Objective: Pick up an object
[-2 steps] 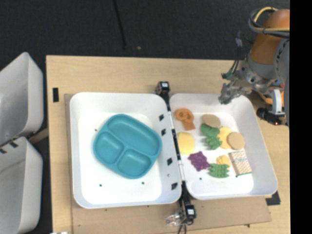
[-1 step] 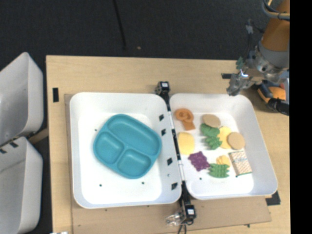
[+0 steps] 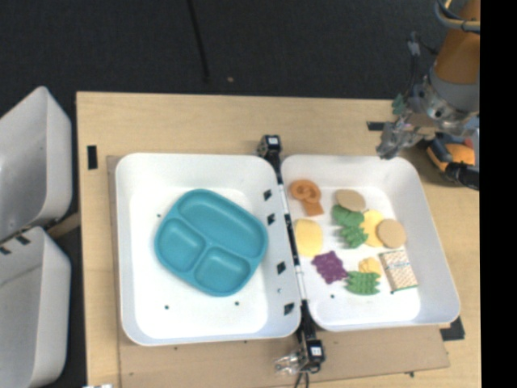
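Note:
The right bin point(image 3: 420, 191) holds several small toy foods: an orange pretzel point(image 3: 306, 195), a tan cookie point(image 3: 350, 200), a green leafy piece point(image 3: 349, 225), a yellow slab point(image 3: 308, 238), a round tan biscuit point(image 3: 391, 233), a purple grape cluster point(image 3: 329, 266), a green piece point(image 3: 363, 282) and a patterned cracker packet point(image 3: 397, 269). My gripper point(image 3: 393, 142) hangs above the bench just beyond the right bin's far right corner, with nothing seen between its fingers.
The left bin point(image 3: 137, 314) carries a blue sectioned plate point(image 3: 210, 241). The grey arm with its orange band point(image 3: 456, 51) comes in at the top right. White padded shapes point(image 3: 28, 160) stand off the bench's left edge.

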